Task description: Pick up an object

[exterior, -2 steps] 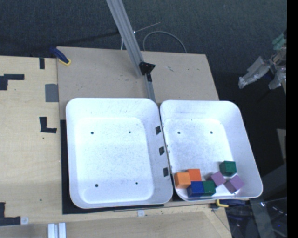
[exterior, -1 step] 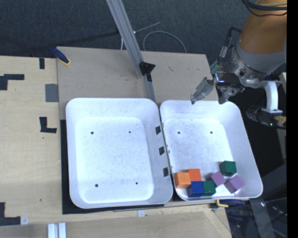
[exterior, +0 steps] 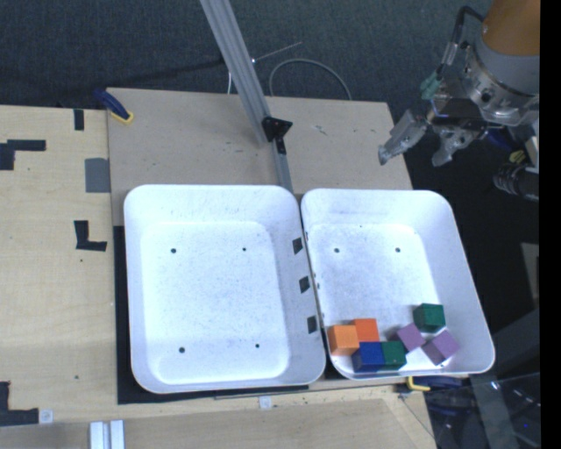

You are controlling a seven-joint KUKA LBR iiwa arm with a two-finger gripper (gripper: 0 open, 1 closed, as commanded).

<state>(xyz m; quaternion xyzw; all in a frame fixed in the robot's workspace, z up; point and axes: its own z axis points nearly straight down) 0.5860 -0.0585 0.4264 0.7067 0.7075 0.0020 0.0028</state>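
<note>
Hovering beyond the far right corner of the right bin (exterior: 456,263), the gripper (exterior: 422,147) of a grey arm with an orange band (exterior: 517,26) hangs above the dark floor off the bench (exterior: 342,140), its two fingers spread apart with nothing between them.

Seen from the fixed camera above the bench, every candidate for pickup sits crowded along the near wall of the right bin. An orange block (exterior: 344,338) and a second orange block (exterior: 365,330) lie nearest the wall shared with the left bin (exterior: 210,197). A blue block (exterior: 371,354) and a green block (exterior: 393,353) touch them on the near side. Toward the bin's right wall lie a purple block (exterior: 409,337), a dark green block (exterior: 429,316) and another purple block (exterior: 441,346).

These blocks look small, rigid and light, likely wood or plastic, with flat faces that should take a pinch without slipping or crushing. The dark green block appears the best target: it stands a little apart from the cluster on its far side, leaving room for fingers on two opposite faces. Blocks pressed against neighbours or the near wall offer little clearance, and a descent there risks landing a finger on top of one.
</note>
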